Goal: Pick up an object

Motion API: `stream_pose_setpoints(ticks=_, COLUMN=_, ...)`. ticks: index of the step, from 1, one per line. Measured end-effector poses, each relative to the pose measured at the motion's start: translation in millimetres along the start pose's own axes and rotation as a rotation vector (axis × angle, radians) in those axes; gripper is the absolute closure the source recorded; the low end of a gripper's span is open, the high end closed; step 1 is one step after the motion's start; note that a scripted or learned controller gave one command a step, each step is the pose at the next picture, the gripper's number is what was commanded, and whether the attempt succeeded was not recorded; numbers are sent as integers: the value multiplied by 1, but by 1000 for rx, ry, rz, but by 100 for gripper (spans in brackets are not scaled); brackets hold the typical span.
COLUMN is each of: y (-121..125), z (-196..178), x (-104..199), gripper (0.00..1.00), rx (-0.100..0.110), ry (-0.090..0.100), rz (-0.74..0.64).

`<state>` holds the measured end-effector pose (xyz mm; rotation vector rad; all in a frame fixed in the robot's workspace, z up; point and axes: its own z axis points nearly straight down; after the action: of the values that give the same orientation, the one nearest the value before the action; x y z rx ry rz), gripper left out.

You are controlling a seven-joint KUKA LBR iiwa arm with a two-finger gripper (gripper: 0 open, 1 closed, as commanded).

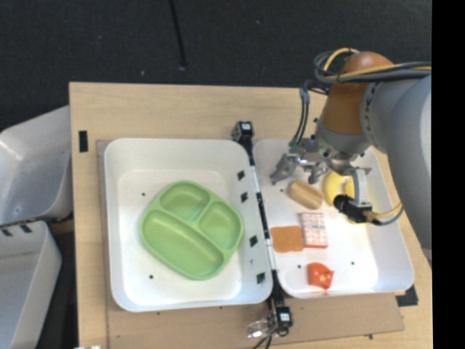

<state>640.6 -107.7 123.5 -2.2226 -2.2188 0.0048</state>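
My gripper (299, 167) hangs over the far part of the right bin (385, 257), its fingers spread apart with nothing between them. Just below it lies a tan bread roll (305, 194). A yellow banana-like piece (333, 187) sits to the right of the roll, partly under the wrist. Nearer the front are a pink and white box (314, 230), an orange-brown flat slice (287, 239) and a small red object (320, 275).
The left bin (123, 267) holds a green divided plate (192, 227). A ridge with black clips (256, 195) separates the two bins. The grey arm with its orange band (349, 100) and cables covers the right bin's far right corner.
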Motion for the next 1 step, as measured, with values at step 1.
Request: stream_pose_setpoints(ticks=1, y=1, z=-14, x=-1, gripper=100, rx=-7, ry=0, rz=3)
